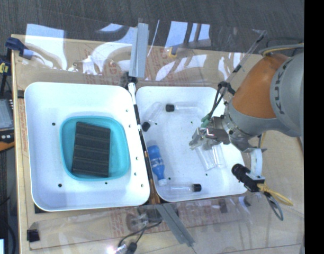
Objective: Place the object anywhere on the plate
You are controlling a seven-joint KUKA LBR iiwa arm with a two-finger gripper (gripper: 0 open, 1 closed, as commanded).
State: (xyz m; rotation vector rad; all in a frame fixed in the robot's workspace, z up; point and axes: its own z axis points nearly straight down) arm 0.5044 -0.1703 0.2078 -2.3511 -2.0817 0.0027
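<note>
Clear tube (182, 187) with black cap lies along right bin's (178, 97) near wall; blue bottle (155, 163) beside it. Gripper (210, 142) low over right bin, over a clear vial (212, 155); grip state unreadable. Plate (93, 148), teal, sits well left in left bin (40, 97).

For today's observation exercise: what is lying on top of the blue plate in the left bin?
A dark ribbed rectangular block lies on the blue plate, slightly tilted, covering most of the plate's middle. The plate's surface beneath the block is hidden; just its turquoise rim shows around it.
</note>
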